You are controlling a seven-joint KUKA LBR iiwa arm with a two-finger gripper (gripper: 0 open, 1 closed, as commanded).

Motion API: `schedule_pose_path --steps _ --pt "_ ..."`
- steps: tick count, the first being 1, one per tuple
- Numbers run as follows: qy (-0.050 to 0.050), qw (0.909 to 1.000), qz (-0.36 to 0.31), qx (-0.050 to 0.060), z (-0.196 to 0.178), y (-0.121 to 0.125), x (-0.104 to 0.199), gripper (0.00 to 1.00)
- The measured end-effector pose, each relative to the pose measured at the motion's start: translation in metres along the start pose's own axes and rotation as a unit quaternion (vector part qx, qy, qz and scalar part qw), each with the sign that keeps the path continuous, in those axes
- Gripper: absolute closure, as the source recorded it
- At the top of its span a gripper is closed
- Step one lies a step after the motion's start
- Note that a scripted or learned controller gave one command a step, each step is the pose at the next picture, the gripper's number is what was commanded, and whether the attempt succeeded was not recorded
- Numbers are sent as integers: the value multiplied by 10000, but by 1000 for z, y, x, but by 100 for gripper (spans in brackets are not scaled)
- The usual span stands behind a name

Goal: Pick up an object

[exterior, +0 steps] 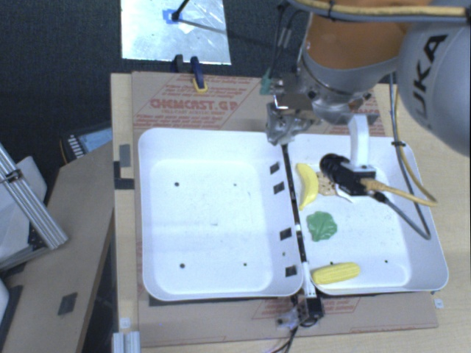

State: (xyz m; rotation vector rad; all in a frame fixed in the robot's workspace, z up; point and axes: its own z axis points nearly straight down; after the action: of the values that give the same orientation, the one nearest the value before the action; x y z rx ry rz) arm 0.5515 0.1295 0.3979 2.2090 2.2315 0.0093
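Three objects lie in the right bin [421, 259] — a yellow banana [307, 184] by the divider, a green leafy piece [321, 226] nearer the camera, and a yellow corn cob [336, 273] at the near rim. The gripper [280, 132] hangs just beyond the banana, over the divider — whether spread or closed, I cannot tell.

There are two shallow white bins, a left bin [151, 219] and a right bin [416, 248], and three small things in all: one yellow banana [308, 183], one green leafy piece [321, 226] and one yellow corn cob [335, 273].
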Motion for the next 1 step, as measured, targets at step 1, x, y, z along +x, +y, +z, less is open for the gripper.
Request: schedule_pose_path --steps 1 --pt "-12 10000 15 21 29 74 41 100"
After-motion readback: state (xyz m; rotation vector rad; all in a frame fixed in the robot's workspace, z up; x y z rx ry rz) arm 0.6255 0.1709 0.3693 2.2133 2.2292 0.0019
